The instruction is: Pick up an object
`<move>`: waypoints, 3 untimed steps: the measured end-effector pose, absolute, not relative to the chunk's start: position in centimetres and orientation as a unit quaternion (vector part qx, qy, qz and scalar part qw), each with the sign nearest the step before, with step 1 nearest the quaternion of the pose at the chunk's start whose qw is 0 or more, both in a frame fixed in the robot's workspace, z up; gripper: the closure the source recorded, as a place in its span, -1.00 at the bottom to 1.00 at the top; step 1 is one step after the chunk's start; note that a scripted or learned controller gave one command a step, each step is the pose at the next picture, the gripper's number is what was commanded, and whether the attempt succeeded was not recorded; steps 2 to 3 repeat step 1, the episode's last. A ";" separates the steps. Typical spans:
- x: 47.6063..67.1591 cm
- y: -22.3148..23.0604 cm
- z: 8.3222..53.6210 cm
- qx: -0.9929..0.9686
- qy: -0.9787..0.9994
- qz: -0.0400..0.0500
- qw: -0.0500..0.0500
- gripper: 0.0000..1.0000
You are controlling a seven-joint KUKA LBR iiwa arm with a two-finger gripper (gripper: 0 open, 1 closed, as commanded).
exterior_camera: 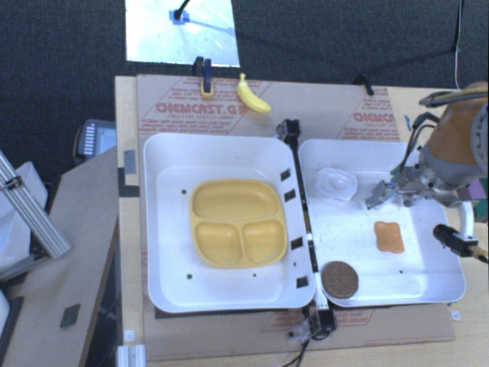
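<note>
- Orange toast-like piece (390,237) lies flat on the floor of the right bin (439,281), untouched; a brown round disc (340,279) sits near it at the bin's front rim, and a clear cup (337,183) behind.
- Grey end effector (380,196) hovers just behind the orange piece, holding nothing; its spread I cannot tell.
- Judged: pick not yet made; descent, closing and lift remain.

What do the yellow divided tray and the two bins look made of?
Yellow divided tray: likely moulded plastic, matte, with soft rounded compartment walls. Left bin and right bin: probably thin formed plastic, smooth and slightly glossy, with rounded corners; the material isn't certain.
</note>
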State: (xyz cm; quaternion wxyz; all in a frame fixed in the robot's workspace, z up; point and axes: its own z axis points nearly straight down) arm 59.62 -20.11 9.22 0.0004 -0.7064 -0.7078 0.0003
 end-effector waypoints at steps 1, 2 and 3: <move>59.7 -20.2 10.6 -0.706 -0.708 -0.001 -0.002 1.00; 59.7 -20.2 10.6 -0.706 -0.708 -0.001 -0.002 1.00; 59.7 -20.2 10.6 -0.706 -0.708 -0.001 -0.002 1.00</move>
